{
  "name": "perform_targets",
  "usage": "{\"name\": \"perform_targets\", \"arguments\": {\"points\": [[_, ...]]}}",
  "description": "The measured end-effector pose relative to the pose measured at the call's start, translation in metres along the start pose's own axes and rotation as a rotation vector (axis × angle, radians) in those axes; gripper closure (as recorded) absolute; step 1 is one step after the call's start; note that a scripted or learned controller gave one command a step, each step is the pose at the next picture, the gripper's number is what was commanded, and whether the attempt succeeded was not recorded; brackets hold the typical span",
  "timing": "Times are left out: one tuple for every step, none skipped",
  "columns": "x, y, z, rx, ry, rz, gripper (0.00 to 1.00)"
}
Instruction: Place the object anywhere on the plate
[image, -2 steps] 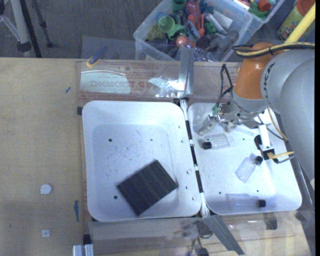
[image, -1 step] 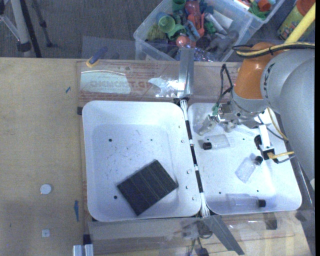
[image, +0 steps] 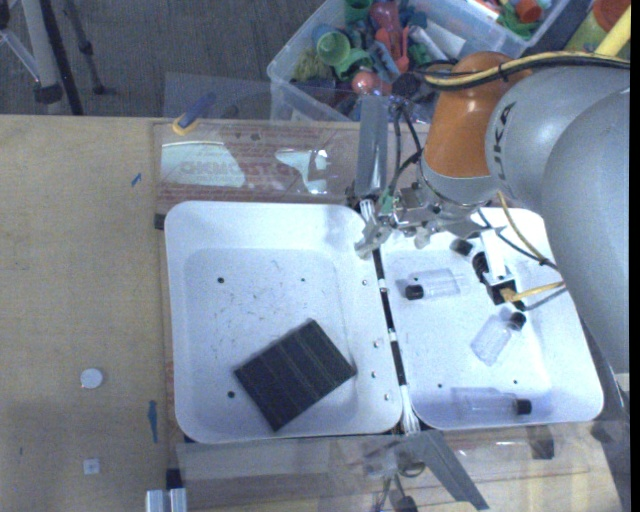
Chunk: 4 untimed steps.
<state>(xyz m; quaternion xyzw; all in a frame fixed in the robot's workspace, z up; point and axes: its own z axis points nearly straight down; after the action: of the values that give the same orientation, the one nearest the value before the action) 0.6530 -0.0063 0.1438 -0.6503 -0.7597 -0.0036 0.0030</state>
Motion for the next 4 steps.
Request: {"name": "perform_targets", "arguments": {"points": [[0.068, -0.004, -0.041, -0.001, -0.010, -0.209, 0.00], [0.107, 0.011, 0.013, -0.003, -0.006, 0.149, 0.00], [0.143, 0.012, 0.056, -0.003, -0.009, -0.292, 0.00], [0.165, 0.011, 0.056, -0.003, -0.009, -0.475, 0.00]]}}
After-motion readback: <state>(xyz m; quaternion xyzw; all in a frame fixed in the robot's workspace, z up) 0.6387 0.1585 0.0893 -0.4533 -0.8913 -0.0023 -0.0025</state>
